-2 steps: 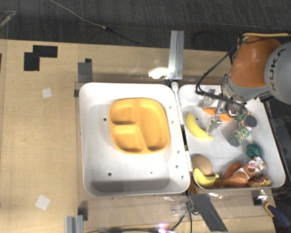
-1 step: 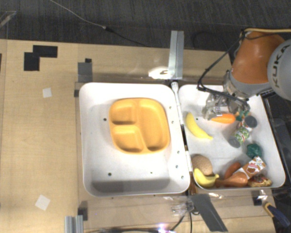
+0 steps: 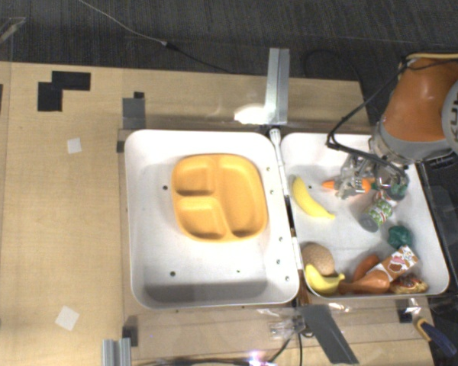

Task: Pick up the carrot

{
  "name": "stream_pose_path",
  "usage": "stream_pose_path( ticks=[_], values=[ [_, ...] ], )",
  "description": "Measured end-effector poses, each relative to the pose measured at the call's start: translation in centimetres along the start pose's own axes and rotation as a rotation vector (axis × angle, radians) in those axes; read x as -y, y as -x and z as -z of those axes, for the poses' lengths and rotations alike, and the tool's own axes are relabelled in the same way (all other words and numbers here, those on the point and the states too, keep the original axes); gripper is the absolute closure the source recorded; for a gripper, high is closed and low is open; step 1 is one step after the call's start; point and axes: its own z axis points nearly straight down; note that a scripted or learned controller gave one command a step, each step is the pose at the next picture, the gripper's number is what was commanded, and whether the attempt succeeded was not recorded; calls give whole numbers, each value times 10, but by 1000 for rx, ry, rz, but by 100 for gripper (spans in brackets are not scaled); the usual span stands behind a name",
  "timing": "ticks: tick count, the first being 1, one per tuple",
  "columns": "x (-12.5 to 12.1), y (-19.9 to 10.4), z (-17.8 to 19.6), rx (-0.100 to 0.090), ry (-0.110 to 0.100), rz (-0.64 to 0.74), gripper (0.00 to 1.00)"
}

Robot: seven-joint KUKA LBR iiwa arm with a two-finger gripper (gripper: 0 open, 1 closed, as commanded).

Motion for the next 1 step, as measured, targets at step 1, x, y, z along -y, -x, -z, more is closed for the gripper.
stream_pose_path(
  ticks=[1],
  values=[
    [25,-20,-21,5,-1,135,100]
  ],
)
